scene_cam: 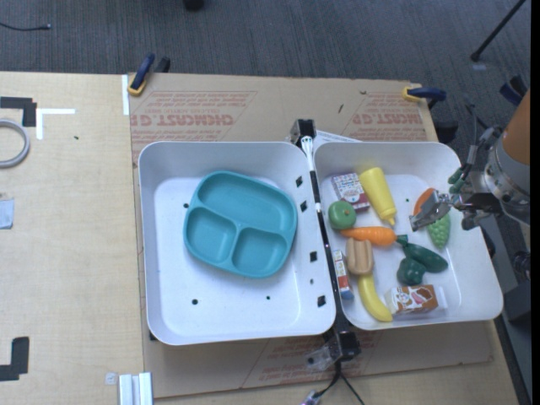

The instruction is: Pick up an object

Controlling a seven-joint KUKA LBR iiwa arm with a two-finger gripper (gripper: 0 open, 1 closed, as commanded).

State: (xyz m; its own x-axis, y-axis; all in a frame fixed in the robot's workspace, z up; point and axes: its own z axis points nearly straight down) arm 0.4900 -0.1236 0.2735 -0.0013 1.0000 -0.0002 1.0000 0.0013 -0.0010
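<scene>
Grey carpet runs behind a bench topped with a sheet of cardboard (278, 112), and two shallow white bins sit on it side by side. In the right bin (472, 298) lies a heap of toy food. Near that bin's right side, a bunch of green grapes (440, 229) rests just under the gripper (434, 211), which reaches in from the right edge. Whether its fingers are spread or pressed together, I cannot tell; nothing is plainly caught between them. A small orange piece (423, 201) sits just beside the fingers, on their left.

Further left, a yellow bottle (378, 193) lies next to a small red-and-white packet (348, 189). Below them sit a green apple (342, 215), a carrot (369, 235) and a tan bread-like piece (359, 257). A dark green vegetable (418, 262) lies right of the carrot, with a banana (372, 298) and a little carton (415, 299) at the near end.

The left bin (169, 310) holds a teal divided plate (240, 224).
</scene>
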